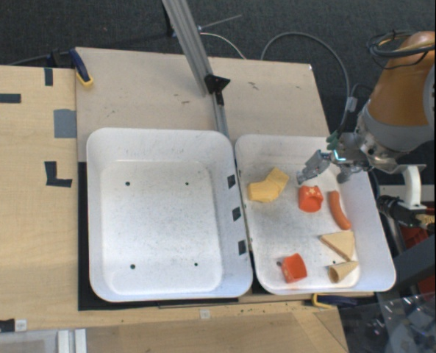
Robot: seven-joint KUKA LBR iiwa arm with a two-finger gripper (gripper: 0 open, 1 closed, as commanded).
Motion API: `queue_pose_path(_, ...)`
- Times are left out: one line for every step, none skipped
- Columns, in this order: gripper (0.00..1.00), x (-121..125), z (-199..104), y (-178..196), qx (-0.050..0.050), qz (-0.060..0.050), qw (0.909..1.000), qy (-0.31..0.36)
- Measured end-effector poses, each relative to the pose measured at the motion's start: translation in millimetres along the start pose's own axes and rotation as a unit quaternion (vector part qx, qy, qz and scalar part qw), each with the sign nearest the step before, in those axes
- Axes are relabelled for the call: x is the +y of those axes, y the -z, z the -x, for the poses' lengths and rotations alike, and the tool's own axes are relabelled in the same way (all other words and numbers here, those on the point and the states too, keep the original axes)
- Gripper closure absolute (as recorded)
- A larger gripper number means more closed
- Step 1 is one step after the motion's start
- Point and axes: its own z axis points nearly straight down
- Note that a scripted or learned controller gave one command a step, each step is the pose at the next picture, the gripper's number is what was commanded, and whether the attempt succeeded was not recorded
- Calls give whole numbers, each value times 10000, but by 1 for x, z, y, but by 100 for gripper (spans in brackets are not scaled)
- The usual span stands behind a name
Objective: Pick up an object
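Note:
The right bin (262, 147) holds several toy foods. A yellow chunk (267, 186) lies at its left side, and a small red piece (311, 198) sits near the middle. An orange sausage (340, 209) lies just right of that piece. Toward the front are a tan wedge (339, 243), a tan cone (343, 272) and a red block (294, 268). My gripper (328, 172) hangs over the bin's far right part, just beyond the small red piece. It is open, with one finger (309, 170) angled toward the left and nothing between the fingers.
The left bin (100, 153) sits beside the right one, the two joined by black clips (236, 213). A slanted metal post (192, 39) rises behind the bins. Cables (298, 43) run across the bench behind the right bin.

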Motion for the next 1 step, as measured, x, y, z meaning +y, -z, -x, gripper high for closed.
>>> queue_pose_path(0, 1, 0, 3, -5, 22, 10000, 7)
